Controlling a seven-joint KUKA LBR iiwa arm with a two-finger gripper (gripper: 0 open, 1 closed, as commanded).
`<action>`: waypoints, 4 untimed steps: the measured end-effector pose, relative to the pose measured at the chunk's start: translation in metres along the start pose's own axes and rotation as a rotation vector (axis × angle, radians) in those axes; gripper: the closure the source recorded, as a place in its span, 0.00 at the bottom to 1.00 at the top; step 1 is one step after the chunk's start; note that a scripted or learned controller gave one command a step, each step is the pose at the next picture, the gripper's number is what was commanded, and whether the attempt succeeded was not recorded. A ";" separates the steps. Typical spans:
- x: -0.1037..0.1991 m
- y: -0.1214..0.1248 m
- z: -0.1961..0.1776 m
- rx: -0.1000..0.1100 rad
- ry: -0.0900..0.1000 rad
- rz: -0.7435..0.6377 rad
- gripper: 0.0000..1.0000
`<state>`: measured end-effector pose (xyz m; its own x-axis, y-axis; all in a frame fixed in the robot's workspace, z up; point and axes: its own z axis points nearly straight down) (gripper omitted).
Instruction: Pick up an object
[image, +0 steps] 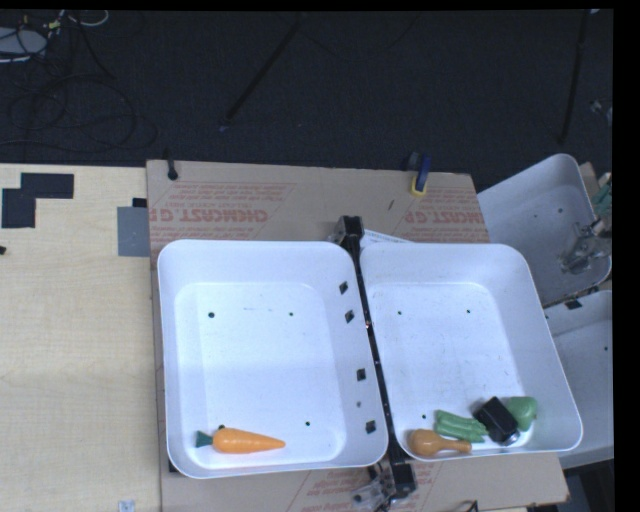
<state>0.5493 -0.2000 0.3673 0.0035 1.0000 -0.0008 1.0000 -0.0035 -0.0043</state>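
Note:
An orange carrot (245, 440) with a green top lies along the near wall of the left bin (180, 300). In the near right corner of the right bin (520, 290) several small things sit bunched together. They are a tan-orange pear-shaped piece (437, 443), a green bean pod (460, 426), a black block (497, 420) and a green rounded piece (522, 408). The black block leans against the green piece and touches the pod.
Both bins rest on a cardboard sheet (300, 200) over a pale wooden bench (70, 350). Black clips (350, 316) line the seam between the bins. A blue clamp (421, 175) stands at the cardboard's far edge. A white metal plate (555, 220) is at the right.

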 end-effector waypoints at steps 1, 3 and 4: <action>0.046 -0.005 -0.015 -0.003 0.002 -0.007 1.00; -0.006 -0.020 0.090 0.005 0.004 -0.005 1.00; 0.020 -0.014 0.073 -0.004 0.001 -0.005 1.00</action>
<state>0.5351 -0.1799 0.2948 -0.0019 1.0000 -0.0002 1.0000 0.0019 -0.0001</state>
